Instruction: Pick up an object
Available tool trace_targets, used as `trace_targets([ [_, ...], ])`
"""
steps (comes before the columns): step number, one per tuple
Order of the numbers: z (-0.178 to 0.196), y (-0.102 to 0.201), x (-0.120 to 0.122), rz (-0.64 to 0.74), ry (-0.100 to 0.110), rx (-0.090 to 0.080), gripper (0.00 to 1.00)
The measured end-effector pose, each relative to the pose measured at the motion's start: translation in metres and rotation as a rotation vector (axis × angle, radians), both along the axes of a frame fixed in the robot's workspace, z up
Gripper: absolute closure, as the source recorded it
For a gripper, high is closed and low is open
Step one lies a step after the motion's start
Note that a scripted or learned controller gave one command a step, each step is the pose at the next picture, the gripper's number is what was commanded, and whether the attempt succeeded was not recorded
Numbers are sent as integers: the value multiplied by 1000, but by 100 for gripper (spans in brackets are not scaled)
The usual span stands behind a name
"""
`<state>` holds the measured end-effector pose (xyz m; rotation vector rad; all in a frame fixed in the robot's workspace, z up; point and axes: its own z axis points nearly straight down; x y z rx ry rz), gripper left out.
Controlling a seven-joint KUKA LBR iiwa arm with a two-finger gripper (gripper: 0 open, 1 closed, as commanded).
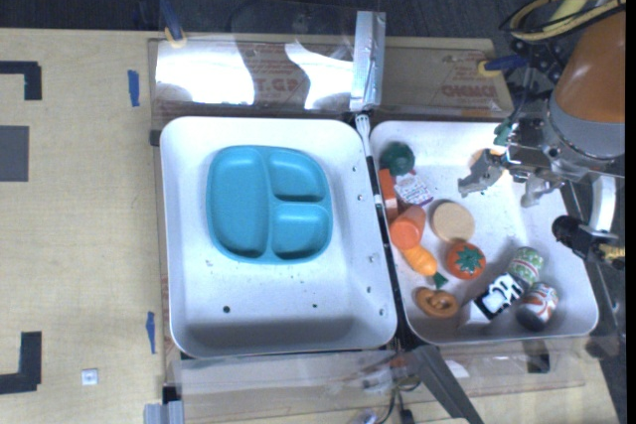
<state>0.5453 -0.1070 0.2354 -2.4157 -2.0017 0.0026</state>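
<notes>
A sky-blue divided plate (pixel 268 203) lay in the white left bin (pixel 189 293). In the white right bin (pixel 437 136) were a dark green ball (pixel 398 157), a tan disc (pixel 452 220), a red-orange tomato (pixel 465 260) with green leaves, and a black-and-white block (pixel 499 296).

Blue tray (pixel 268 203) (3 compartments) in left bin (pixel 184 213).

The grey arm (pixel 586 129) is reaching in from the right, its orange band (pixel 596 74) showing above the wrist. The end effector (pixel 484 174) is hanging low, pointing leftward, with nothing visible between its fingers.
</notes>
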Motion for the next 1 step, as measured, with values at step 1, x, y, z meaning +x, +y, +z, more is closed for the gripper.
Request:
trace_targets([
  [1,-105,5,-23,87,3,-1,0],
])
